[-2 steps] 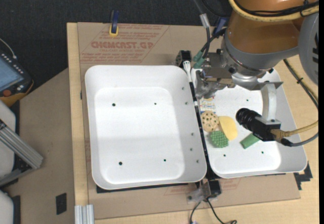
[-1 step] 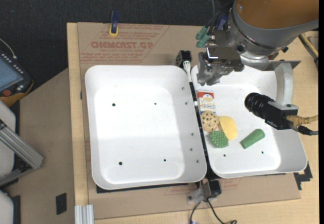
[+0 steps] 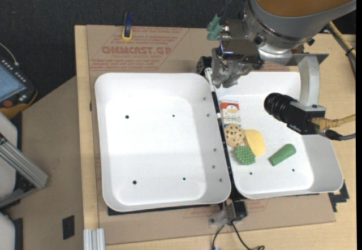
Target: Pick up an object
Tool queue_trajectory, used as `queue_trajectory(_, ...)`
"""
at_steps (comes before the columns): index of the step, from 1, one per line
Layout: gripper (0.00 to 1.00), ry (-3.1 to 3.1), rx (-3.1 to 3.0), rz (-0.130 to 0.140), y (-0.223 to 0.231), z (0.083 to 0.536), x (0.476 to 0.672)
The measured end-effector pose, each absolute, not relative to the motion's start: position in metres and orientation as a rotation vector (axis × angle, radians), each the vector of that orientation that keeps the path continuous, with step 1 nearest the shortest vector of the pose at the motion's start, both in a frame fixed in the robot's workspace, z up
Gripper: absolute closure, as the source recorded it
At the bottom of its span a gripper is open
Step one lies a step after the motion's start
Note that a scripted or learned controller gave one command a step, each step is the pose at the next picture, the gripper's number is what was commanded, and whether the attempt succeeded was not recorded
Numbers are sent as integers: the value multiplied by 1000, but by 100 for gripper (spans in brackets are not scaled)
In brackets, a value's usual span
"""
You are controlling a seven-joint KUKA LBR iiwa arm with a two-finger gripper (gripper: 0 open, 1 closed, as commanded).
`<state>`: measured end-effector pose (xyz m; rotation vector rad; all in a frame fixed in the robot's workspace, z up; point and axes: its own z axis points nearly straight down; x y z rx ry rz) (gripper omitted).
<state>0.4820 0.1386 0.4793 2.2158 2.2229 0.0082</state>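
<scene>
We see the objects crowd the right bin (image 3: 317, 184) against its left wall, likely where they settled: a small carton (image 3: 230, 112), cookie (image 3: 233, 134), yellow piece (image 3: 255, 142), green waffle (image 3: 245, 155), green cylinder (image 3: 281, 154). The gripper (image 3: 226, 76) hovers at twelve o'clock of the carton, nothing visibly between its fingers; we cannot tell their spread.

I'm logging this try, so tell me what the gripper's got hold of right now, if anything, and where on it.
Nothing shows between the fingers of the gripper, which hangs over the right bin's far left corner. The small carton lies in that bin, nearer the camera than the gripper.
</scene>
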Motion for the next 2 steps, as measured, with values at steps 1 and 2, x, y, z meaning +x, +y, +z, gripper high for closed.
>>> queue_trajectory(1, 100, 2226, 2216, 4, 176, 478, 479)
queue_trajectory(2, 100, 2226, 2214, 11, 227, 527, 508)
